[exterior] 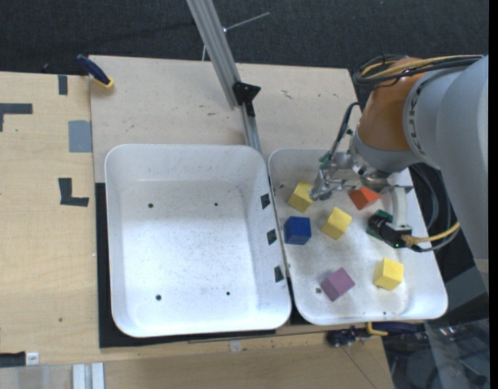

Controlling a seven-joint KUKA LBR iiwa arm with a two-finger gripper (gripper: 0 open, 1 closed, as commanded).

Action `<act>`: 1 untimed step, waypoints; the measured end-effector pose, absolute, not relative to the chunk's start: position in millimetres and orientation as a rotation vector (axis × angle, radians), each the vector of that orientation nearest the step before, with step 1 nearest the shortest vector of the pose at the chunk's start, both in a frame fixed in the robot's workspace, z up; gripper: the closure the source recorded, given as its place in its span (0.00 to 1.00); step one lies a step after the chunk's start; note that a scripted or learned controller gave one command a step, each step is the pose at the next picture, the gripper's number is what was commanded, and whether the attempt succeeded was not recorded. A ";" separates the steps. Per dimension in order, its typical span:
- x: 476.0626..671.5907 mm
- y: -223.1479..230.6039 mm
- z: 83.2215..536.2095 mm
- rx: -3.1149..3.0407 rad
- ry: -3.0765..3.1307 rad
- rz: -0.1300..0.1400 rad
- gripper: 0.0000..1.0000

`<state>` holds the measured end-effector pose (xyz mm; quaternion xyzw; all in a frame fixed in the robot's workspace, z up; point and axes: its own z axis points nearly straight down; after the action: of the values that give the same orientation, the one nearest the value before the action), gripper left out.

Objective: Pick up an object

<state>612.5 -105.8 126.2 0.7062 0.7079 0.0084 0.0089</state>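
Camera view: looks down at a slant on two shallow white bins set side by side on a bench.
Arm: grey with an orange band, reaching in from the right over the right bin (434,297).
Gripper (324,186): low over the upper part of the right bin, just beside a yellow block (301,197) and near the orange block (363,197); nothing visibly sits between its tips.
Hand state: cannot tell whether it is spread or pressed together; it is too small and blurred.
Task's thing: most likely that nearest yellow block, lying tilted on the bin floor close to the divide between the bins.
Handling: judged light, stiff and small, with flat faces; not fragile. Best taken across two opposite flat sides, squared to its tilt, or it may skid on the smooth floor.
Right bin contents: three yellow blocks (second (337,222), third (389,273)), a blue block (298,230), a purple block (338,283), the orange block, all apart.
Left bin (119,168): bare speckled floor.
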 end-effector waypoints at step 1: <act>616.5 -104.2 169.0 2.218 2.222 0.002 1.00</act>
<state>616.5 -104.2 169.0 0.7066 0.7077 0.0006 0.0009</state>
